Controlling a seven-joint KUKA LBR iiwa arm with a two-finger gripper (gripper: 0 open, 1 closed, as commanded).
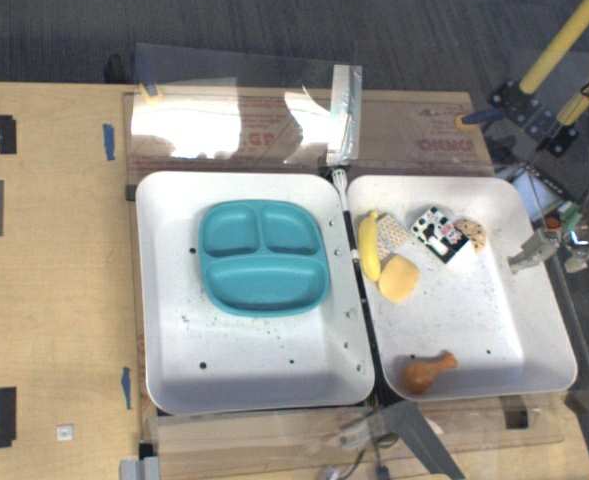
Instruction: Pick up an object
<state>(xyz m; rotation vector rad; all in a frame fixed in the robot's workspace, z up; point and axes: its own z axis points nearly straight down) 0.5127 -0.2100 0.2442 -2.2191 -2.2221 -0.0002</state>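
Near the right bin's (504, 353) left wall, banana (370, 247): probably light, smooth, slightly soft; best gripped across its middle; jaws' state cannot be told.

Red printing marks the cardboard sheet (414, 133) behind the bins, up-left of the gripper (549, 248); it is too blurred to read.

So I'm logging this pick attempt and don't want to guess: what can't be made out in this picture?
- Gripper: at the camera view's right edge, small and blurred; finger state unreadable.
- Black-and-white patterned object: too small to identify; it overlaps a small brownish item.
- Speckled item: partly covered by the banana and yellow lump.
- Bench behind the left bin: glare on the clear sheet.
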